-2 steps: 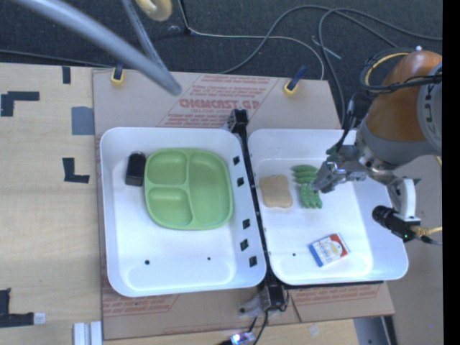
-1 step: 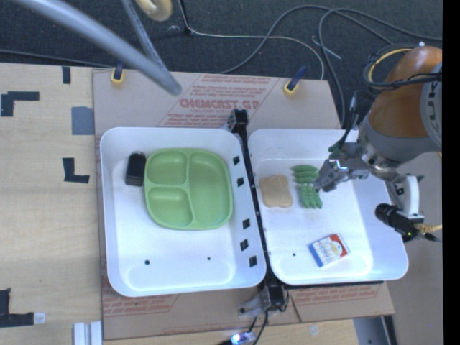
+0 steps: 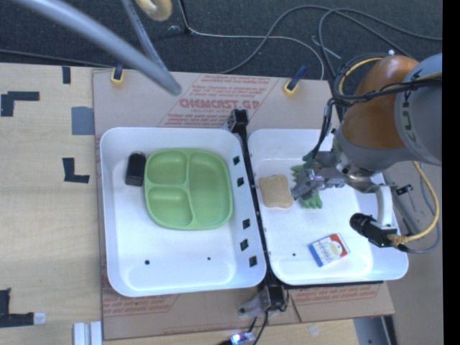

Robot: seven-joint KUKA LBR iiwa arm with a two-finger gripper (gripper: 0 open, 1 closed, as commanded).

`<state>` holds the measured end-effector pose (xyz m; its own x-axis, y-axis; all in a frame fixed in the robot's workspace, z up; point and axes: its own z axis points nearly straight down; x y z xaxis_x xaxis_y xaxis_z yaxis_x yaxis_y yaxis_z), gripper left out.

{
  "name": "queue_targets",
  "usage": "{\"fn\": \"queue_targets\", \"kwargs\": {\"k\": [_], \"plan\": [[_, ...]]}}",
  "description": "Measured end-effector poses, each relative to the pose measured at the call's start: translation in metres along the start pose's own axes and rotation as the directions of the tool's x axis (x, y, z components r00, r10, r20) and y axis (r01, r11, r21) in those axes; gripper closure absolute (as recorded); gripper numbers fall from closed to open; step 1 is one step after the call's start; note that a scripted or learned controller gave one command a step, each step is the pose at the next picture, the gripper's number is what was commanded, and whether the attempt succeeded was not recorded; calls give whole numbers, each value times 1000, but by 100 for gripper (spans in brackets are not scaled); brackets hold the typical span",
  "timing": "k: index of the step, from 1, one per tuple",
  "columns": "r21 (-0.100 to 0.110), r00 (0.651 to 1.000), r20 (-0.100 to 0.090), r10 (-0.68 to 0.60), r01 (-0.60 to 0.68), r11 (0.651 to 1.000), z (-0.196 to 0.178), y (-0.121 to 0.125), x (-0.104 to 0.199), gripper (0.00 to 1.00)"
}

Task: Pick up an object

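The gripper point(image 3: 314, 183) hangs over the middle of the right bin point(image 3: 287, 268), at a leafy green object point(image 3: 310, 196); how it is set I cannot tell. A tan, rough sponge-like block point(image 3: 275, 191) lies by that bin's left wall, and a small printed card box point(image 3: 328, 249) near its front edge. In the left bin point(image 3: 122, 264) sit a smooth green divided plate point(image 3: 189, 189) and a black block point(image 3: 136, 169).

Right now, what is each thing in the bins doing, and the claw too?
Green tray: lying flat in the left bin, nothing in it.
Black block: lying at the tray's left edge.
Sponge: lying flat in the right bin.
Green toy: right of the sponge, under the claw.
Card: lying flat, apart from the rest.
Claw: down at the green toy.
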<state>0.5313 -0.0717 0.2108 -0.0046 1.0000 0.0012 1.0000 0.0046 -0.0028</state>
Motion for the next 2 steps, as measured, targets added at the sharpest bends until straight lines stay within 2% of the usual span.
{"fn": "queue_targets", "kwargs": {"k": [1,2], "plan": [[-1,1000,-1,-3,3,1000,-11,-12,59,100],[1,1000,0,-2,2,1000,-1,-24,110,100]]}}
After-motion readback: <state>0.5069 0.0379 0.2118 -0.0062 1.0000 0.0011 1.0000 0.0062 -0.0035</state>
